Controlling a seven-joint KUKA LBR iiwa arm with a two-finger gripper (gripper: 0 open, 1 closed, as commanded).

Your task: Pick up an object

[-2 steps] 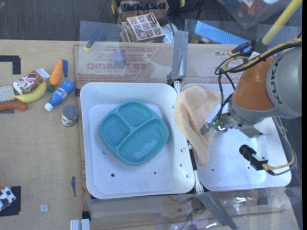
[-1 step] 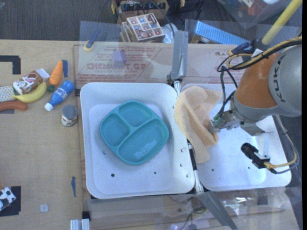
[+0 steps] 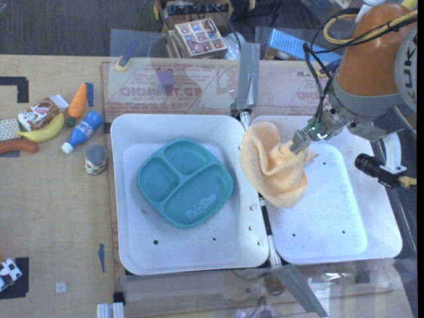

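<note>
A pale yellow cloth (image 3: pixel 275 167) lies crumpled over the ridge between the two white bins (image 3: pixel 331 244), mostly in the right one, one corner bunched upward.

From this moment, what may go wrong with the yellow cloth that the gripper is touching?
1. The gripper meets the yellow cloth only at one raised fold, so the cloth may slip away when the arm lifts.
2. The cloth hangs over the wall between the right bin and the left bin; it may catch on that wall or drag across it.
3. If dragged left, it could land on the teal plate.
</note>
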